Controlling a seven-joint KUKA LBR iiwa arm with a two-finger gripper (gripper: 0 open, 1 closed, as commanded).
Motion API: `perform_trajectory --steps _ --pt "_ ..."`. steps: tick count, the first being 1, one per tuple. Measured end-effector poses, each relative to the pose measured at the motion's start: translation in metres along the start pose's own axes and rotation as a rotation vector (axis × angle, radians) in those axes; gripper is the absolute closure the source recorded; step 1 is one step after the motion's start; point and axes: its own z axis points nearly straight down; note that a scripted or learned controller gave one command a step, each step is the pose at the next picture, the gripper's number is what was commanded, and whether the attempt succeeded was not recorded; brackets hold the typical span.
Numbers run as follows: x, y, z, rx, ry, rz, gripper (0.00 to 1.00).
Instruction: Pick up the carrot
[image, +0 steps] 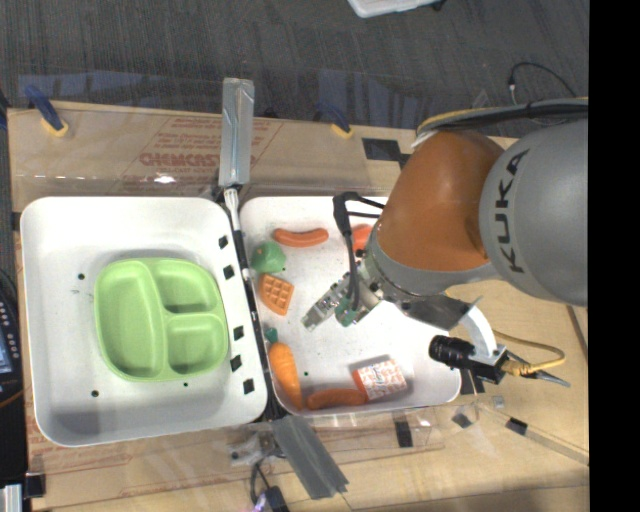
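Nearest me, along the right bin's (430, 398) front wall, I see a sausage (336, 398), a red-and-white packet (381, 377), and the carrot (284, 371) lying in the front-left corner against the divider. Further in, my tool (331, 306) hangs above bare bin floor, pinching nothing; I cannot tell its spread. Beyond lie a waffle (277, 292), something green (267, 258) and another sausage (301, 237). The left bin (50, 300) holds a green tray (160, 318).

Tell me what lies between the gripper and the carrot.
In the camera view, bare white bin floor separates the gripper from the carrot. The waffle piece sits just off that line, above it.
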Motion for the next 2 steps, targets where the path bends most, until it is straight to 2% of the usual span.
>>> perform_trajectory --steps 1,2 --pt "0.0 0.0 0.0 0.0 0.0 -0.001 0.0" --pt "0.025 0.014 0.056 0.005 0.006 -0.262 0.0"
